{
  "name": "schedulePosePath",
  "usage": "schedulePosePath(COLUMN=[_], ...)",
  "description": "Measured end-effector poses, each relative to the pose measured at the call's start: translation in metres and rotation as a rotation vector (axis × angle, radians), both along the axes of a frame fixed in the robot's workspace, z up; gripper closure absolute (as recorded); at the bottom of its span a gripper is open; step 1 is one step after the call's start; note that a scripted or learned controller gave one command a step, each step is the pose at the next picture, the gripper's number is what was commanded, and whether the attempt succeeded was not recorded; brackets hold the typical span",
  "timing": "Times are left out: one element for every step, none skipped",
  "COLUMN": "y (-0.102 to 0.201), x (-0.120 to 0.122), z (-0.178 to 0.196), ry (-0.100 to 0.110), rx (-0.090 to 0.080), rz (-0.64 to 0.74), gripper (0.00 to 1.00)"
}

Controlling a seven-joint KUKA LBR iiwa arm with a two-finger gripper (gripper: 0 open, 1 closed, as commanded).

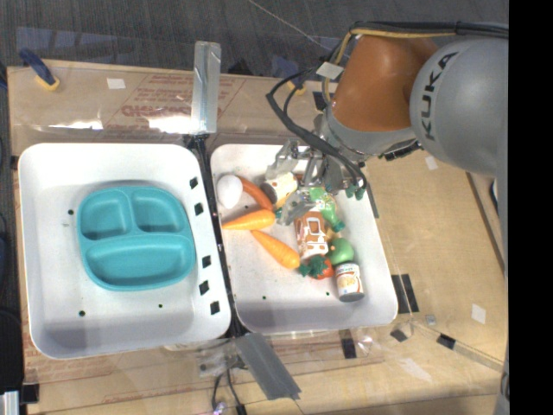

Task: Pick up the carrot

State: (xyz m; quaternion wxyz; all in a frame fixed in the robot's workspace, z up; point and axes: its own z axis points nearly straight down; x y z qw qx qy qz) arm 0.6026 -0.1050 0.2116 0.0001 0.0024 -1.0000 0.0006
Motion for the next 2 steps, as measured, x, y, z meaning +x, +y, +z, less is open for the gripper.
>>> schedulePosePath(y=[-0.004, 0.016], x=[-0.01, -0.04], z=[-0.12, -0.12], ry=[0.001, 0.002], rx=[0.002, 0.003], rz=[0.178, 0.533], gripper=[0.0, 0.0])
